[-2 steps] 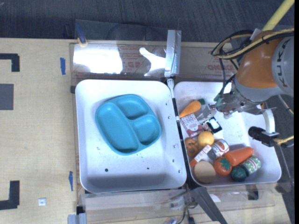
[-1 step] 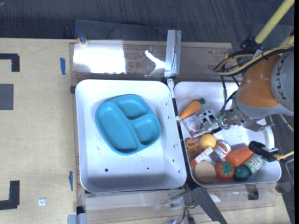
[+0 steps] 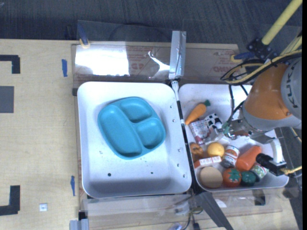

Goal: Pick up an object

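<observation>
Camera view looks down on two white bins set side by side, and the right bin serves as the landmark. Just left of it, touching along a shared rim, sits the left bin, which holds a blue divided plate lying flat near its middle. Inside the right bin, toward its upper left, lies a toy carrot, tilted. Below the carrot is a small printed packet, and beside that a black-and-white spotted piece. Lower in the same bin rest a yellow lemon, a tan egg-shaped piece, a small labelled can, a red tomato and an orange-red vegetable, all crowded close together, several touching. The gripper hangs over the middle of the right bin, above the can and near the spotted piece, at the end of the arm with its orange band. Whether its jaws are spread or closed cannot be told, and nothing is visibly held between them.
</observation>
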You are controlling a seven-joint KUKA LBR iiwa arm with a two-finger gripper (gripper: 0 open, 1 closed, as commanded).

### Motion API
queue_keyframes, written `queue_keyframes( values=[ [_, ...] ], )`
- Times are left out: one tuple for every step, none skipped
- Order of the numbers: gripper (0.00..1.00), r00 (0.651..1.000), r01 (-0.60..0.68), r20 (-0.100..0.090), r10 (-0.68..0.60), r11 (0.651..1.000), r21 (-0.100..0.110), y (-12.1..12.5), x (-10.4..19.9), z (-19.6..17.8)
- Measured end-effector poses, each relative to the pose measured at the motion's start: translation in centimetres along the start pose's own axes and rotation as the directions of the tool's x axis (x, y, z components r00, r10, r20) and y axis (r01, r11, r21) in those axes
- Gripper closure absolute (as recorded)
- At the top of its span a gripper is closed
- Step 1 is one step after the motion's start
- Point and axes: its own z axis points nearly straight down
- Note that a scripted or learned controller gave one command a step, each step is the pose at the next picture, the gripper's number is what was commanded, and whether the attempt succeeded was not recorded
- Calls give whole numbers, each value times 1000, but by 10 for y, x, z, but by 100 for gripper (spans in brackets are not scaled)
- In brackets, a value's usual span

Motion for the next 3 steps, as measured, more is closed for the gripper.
queue_keyframes(
  values=[
    [0, 990, 144, -1, -144, 990, 6, 88, -8, 2],
    [0, 994, 110, -10, -110, 994, 23, 21, -4, -24],
    [0, 999, -52, -1, 52, 999, 14, 83, -13, 3]
  ],
)
